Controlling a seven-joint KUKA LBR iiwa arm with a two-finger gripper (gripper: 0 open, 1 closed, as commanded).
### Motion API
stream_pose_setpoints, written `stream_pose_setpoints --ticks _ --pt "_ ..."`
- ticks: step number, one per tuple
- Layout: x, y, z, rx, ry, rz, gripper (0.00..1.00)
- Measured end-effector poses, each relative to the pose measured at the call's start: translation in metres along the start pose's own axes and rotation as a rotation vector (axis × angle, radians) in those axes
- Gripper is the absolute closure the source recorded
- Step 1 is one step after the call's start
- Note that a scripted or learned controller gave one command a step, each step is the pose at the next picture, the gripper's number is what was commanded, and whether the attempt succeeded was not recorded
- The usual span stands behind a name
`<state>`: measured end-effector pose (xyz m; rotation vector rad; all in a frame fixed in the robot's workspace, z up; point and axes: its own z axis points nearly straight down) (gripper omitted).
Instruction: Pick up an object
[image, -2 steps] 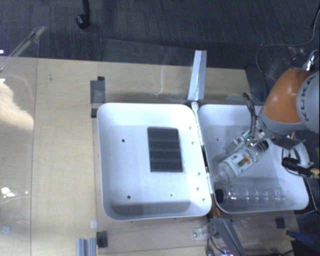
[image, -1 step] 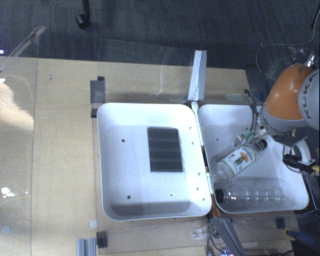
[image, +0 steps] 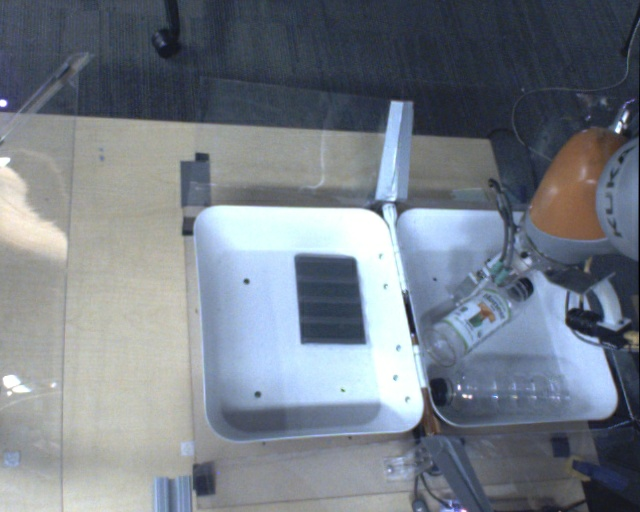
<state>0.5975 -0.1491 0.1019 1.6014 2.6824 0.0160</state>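
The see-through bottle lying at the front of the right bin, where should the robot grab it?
Probably around the middle of its ribbed body. The clear bottle lies flat on its side along the near wall of the right bin, dark cap toward the left. Coming straight down from above, with the pincer set across its narrow width, looks best; the wall may crowd one side.

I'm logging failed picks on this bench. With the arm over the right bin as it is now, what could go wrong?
The small clear plastic bottle with the white label lies tilted on its side, so it may roll or slip out of a grasp. The long clear plastic bottle lies against the shallow white right bin's near wall, which leaves little room there for the end effector.
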Motion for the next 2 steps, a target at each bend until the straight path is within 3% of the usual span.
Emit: stream_pose_setpoints --ticks 2 --pt "0.0143 -0.0034 0.0119 0.006 0.001 -0.070 0.00"
